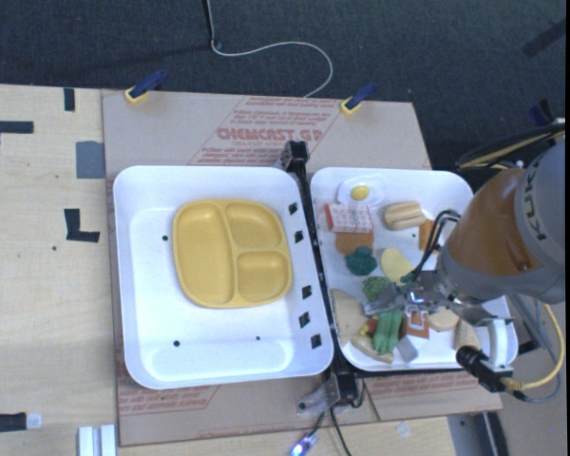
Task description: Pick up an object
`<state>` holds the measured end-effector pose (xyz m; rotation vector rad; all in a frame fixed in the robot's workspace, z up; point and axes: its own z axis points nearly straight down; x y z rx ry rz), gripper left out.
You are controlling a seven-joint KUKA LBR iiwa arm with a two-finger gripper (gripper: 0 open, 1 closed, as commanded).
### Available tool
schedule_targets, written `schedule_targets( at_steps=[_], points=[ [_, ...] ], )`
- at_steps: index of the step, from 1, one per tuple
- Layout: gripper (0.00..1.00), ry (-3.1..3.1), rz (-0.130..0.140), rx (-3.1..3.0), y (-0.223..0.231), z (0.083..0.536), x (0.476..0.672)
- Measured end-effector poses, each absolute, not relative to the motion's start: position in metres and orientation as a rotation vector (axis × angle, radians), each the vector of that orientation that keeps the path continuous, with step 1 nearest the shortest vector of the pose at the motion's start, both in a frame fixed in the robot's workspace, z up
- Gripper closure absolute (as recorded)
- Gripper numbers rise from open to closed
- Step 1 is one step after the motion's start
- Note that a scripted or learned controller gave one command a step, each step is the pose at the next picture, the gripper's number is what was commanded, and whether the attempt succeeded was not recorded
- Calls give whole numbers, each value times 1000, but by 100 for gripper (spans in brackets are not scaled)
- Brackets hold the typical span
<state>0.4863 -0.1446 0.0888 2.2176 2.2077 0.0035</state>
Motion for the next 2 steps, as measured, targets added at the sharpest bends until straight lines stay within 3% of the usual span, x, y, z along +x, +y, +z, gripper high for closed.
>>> schedule_targets(
  at_steps=[1,2],
  points=[
    [100,2203,6,2212,-146,101,488],
    [100,2231,10,2206,-50,189,538]
  ],
)
